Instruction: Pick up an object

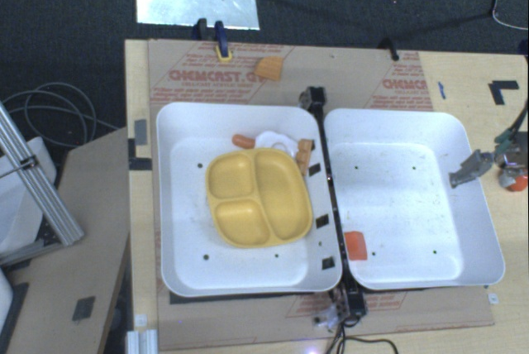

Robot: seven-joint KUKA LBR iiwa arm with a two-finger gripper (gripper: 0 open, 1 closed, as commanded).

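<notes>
**End effector parked at the right rim, nothing picked yet**

The end effector (465, 171) sits at the far right rim of the right bin (397, 129), low over the wall, with nothing visibly between its tips. Whether it is spread or pressed together cannot be told at this size.

The nearest candidate is the orange block (355, 244), which lies in the same bin, well away from the end effector toward the near-left corner, close to the dividing wall. It looks like the sensible target: it lies alone on flat floor. A good approach would come straight down, centred on the block, with the closing line running parallel to the wall so neither tip lands on the rim.

Everything else lies farther off in the left bin (178, 203): the yellow tray (258, 198), broad and shallow and probably hard to pinch except by its edge, and beyond it a cluster touching or nearly touching one another.

Count: two bins; one yellow tray; one orange block; one sausage (243, 141); one white piece (274, 142); one tan piece (304, 151). One tan wedge (269, 68) rests on the bench (463, 79) outside the bins.
</notes>
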